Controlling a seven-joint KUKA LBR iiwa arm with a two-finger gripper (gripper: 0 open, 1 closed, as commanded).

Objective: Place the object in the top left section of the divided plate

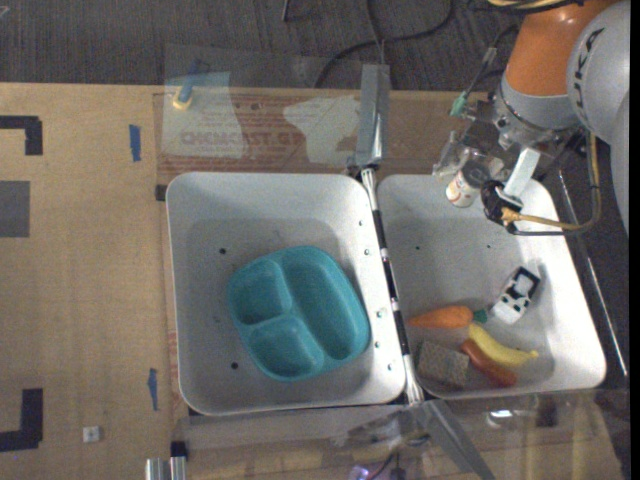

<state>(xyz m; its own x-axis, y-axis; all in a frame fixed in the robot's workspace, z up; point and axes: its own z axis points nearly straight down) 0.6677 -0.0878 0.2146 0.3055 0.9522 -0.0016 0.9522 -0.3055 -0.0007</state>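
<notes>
carrot [441, 317], banana [500, 347], sponge [444, 364], two white bins [200, 203]

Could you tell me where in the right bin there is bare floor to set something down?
The right bin's upper and middle floor is bare, bordered by the divider wall, the gripper above and the carrot below. The lower strip is crowded: carrot, sponge, banana, a red item and a black-and-white toy.

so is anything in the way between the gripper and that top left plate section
Only the raised rims where the two bins meet lie between the gripper and the teal plate. Its top left section holds nothing.
</notes>
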